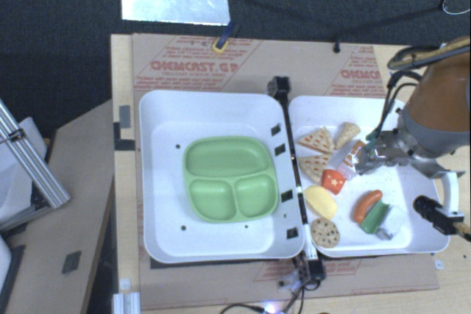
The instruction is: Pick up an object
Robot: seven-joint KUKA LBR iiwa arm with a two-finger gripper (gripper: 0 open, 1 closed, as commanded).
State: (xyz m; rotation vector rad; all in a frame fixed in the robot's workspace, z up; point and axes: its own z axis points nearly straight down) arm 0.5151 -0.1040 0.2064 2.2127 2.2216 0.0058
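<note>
My tool (358, 162) is low in the right bin (423, 239) among the toy food, just beside the red piece (333, 181), but whether it grips anything I cannot tell, so nothing is lifted yet.

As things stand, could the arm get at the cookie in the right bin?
Probably yes. The cookie lies flat and uncovered at the near left corner of the right bin, touched only by the yellow piece. The gripper is over the same bin.
</note>
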